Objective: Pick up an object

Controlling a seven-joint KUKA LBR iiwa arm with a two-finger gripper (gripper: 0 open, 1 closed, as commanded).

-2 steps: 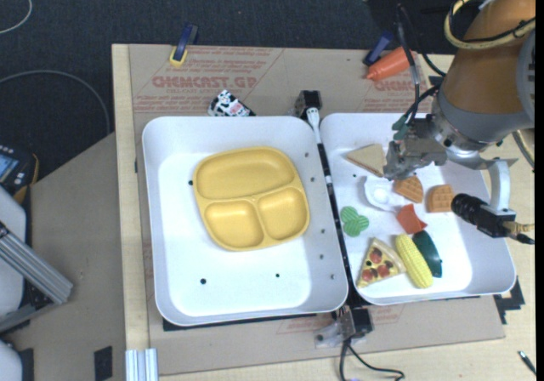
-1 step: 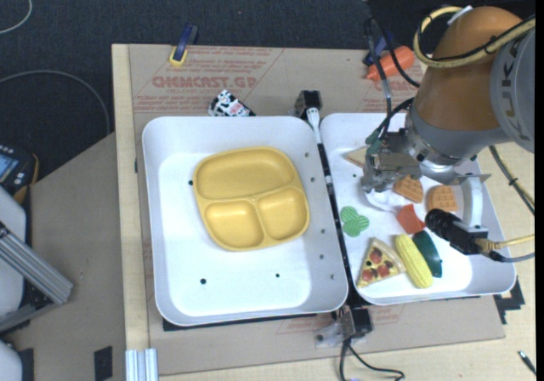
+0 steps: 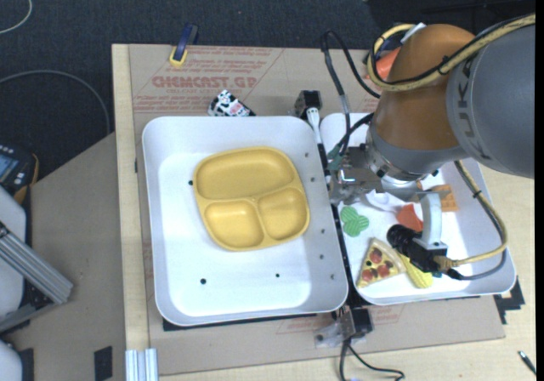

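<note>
dark carpet lay round a brown table (image 3: 136, 65) w/ two white bins side by side. the left bin (image 3: 170, 243) held one thing, a yellow divided plate (image 3: 249, 197), lying flat near its middle. the right bin (image 3: 463, 287) held the small stuff: a green piece (image 3: 354, 220) by the inner wall, a pizza slice (image 3: 378, 264) just below it, an orange piece (image 3: 411, 216) to the right & a yellow piece (image 3: 420, 274) near the front rim.

the arm (image 3: 425, 107) reached in over the right bin, wrist pointing down, prob. bc the small things there suit a pick better than the wide plate. the claw (image 3: 347, 177) sat low at that bin's left wall, just above the green piece. couldn't tell if it was wide or narrow, as the wrist hid it from above, & nothing showed as held. the green piece looked the likeliest target, being nearest.

what stood in the way: the wall btwn the bins ran right beside the claw, so a grab there risked catching the rim. the pizza slice lay close to the green piece & could get nudged. the arm's bulk covered the back of the right bin, so whatever lay there was hidden.

off the bins, a small black & white thing (image 3: 228, 104) & a blue & yellow clip (image 3: 181, 46) lay on the table, well clear.
</note>
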